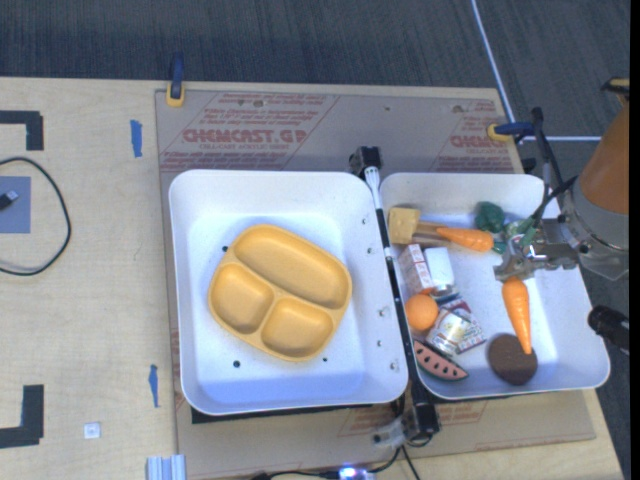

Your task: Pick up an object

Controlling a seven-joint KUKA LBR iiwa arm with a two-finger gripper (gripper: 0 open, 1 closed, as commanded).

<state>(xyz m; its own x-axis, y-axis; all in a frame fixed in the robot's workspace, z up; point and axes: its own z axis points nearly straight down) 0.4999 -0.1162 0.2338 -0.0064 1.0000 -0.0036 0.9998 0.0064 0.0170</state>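
Gripper [522,251] low over the right bin [590,368], fingers hard to read against the clutter, perhaps apart; cannot tell. Directly below it, an orange carrot [517,311], tip near a brown cookie [512,359]. Left of it, a second carrot [462,236]. Farther left, a yellow divided plate [279,290] in the left bin [195,208].

Pale wooden bench [90,298] carries a sheet of brown board [300,133] printed with red lettering. Yellow clamp [176,93] grips the board's far left corner; another clamp [505,129], blue and yellow, sits at its far right. Black cable loop [45,223] lies near the left edge. Strips of blue tape [136,138] mark the bench.
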